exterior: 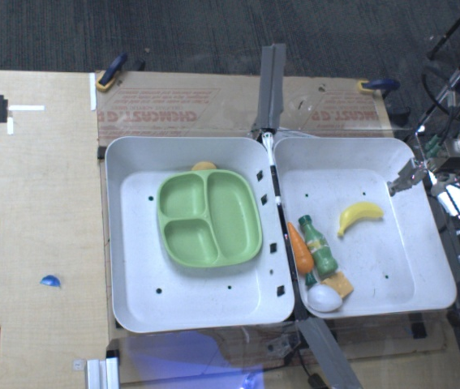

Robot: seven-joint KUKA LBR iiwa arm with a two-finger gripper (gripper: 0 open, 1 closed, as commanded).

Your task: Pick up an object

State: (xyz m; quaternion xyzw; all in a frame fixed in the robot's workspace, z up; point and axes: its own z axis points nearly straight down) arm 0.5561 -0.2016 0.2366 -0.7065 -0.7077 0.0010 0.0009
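In the right bin [392, 266] a yellow banana [360, 215] lies near the middle. Along the bin's left wall an orange carrot [299, 248] and a green bottle [320, 251] lie side by side. In front of them sit a white egg-shaped object [324, 298] and a small orange block [341, 284]. My gripper [401, 183] hangs at the right bin's far right corner, up and right of the banana and apart from every object.
The left bin [132, 241] holds a green divided plate [210, 217], with a small yellow-orange object [204, 166] peeking out behind its far rim. A grey divider post [271, 87] stands between the bins at the back. Cables and arm hardware [455, 177] crowd the right edge.
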